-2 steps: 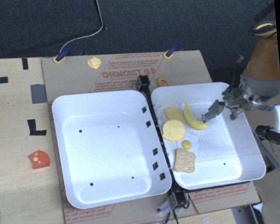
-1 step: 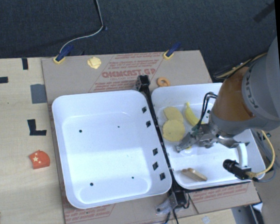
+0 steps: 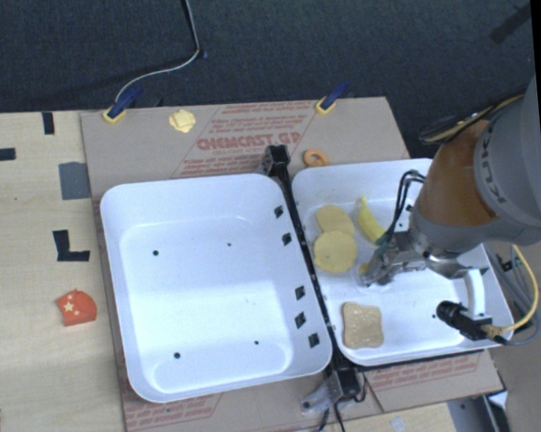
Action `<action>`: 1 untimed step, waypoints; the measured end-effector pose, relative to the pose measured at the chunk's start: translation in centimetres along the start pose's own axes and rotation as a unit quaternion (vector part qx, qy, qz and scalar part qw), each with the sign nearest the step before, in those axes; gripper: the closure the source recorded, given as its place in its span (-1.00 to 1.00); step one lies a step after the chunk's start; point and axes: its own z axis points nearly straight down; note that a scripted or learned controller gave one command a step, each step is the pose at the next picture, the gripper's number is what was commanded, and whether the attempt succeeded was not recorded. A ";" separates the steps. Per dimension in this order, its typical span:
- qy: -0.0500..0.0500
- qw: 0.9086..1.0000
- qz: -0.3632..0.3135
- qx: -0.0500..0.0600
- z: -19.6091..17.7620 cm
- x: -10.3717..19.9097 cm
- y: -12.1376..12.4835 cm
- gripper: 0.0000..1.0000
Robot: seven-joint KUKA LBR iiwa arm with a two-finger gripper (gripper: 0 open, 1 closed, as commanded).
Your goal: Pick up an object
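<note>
We judge the reaching step is in hand: our gripper (image 3: pixel 381 268), whose opening we cannot tell, hangs low in the right bin (image 3: pixel 422 338), with the round yellow piece (image 3: pixel 335 250) at its nine o'clock, so next we must close on it.
</note>
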 end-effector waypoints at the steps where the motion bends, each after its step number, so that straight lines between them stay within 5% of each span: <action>1: -0.001 1.000 -0.001 -0.003 0.8 4.1 2.4 1.00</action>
